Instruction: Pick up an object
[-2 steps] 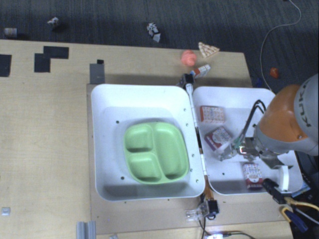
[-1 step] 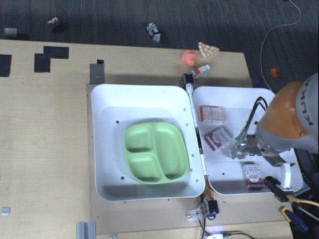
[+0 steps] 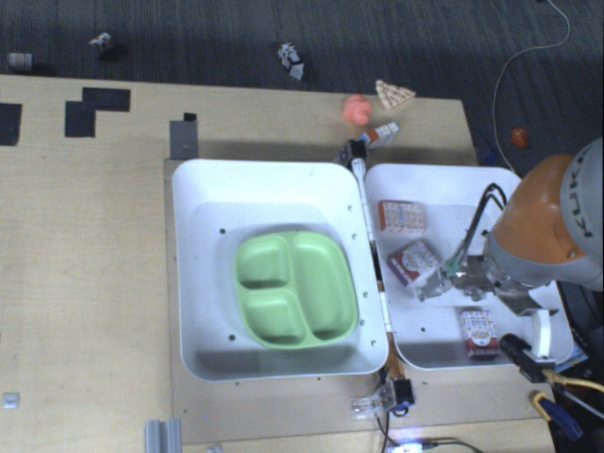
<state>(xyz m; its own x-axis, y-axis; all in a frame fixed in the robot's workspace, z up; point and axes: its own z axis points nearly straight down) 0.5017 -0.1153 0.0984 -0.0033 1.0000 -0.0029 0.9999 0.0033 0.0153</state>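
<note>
- A small packet (image 3: 413, 261) with a dark red and white wrapper lies in the middle of the right bin (image 3: 491, 182), right of the frame's centre, tilted.
- The gripper (image 3: 436, 284) sits at the packet's lower right edge, just beside or touching it; whether it is wide, narrow or clamped on the packet cannot be told, since the metal parts blur together there.
- The arm (image 3: 547, 225) comes in from the right edge of the frame, its orange band above the wrist hanging over the right side of that bin.
- A flat box with a red and white pattern (image 3: 401, 217) lies above the packet, near the bin's upper left corner, apart from it.
- Another small red and white pack (image 3: 478, 332) lies near the bin's lower edge, below the wrist.
- The left bin (image 3: 203, 253) fills the frame's centre and holds a green tray with three compartments (image 3: 295, 289), lying flat.
- Above the bins, on the bench, lie a pink ball (image 3: 357, 109), a wedge-shaped toy (image 3: 394, 93) and a small tube (image 3: 380, 135).
</note>
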